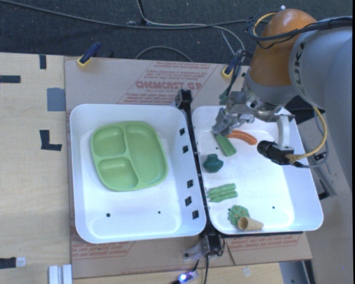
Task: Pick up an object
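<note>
My gripper hangs over the upper left part of the right bin. A dark green stick-shaped toy vegetable lies slanted right below its fingertips, touching or nearly so. An orange carrot-like piece lies just to the right of it. A dark teal lump sits lower left, near the divider. Further down are a light green pea pod and a leafy green piece with a tan cone.
The left bin holds a light green divided plate. A black divider with clips runs between the bins. The grey arm with its orange band and a black cable fitting hang over the right bin's upper right.
</note>
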`<action>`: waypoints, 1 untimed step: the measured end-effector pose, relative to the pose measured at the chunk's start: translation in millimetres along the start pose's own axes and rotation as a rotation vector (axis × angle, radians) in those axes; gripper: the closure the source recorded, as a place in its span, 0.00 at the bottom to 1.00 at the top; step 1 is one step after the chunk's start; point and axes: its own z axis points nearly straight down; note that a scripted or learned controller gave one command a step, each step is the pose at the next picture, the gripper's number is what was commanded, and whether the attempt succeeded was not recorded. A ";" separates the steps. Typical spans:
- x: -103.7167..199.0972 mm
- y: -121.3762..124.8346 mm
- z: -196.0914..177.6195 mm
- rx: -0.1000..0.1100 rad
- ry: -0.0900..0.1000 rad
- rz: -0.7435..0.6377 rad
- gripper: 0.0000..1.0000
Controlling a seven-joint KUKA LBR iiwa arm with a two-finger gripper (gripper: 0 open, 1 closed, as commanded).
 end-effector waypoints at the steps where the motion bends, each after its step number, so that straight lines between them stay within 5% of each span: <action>1: 58.4 -17.4 10.5 0.001 -0.001 0.001 1.00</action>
